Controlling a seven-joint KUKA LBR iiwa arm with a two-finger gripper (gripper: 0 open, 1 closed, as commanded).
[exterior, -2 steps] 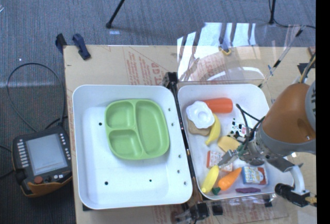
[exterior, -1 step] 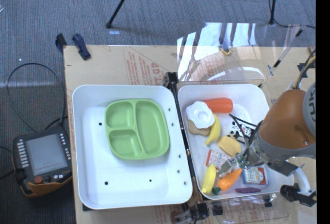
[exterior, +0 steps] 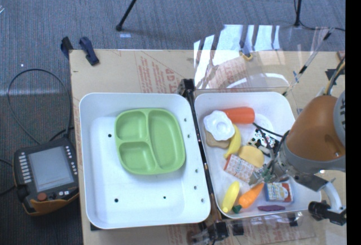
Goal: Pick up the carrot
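Two white bins are seen from above. A green divided plate (exterior: 150, 140) is set in the left bin (exterior: 96, 204). In the right bin (exterior: 282, 104), the carrot (exterior: 250, 195) lies near the front edge, between a yellow corn cob (exterior: 230, 196) and a small blue packet (exterior: 278, 191). The gripper (exterior: 269, 171) is placed just above the carrot's tip; its state cannot be told.

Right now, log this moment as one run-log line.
task: pick up carrot | carrot: lying in right bin, not lifted | pincer: low over right bin, just above carrot | green plate: left bin
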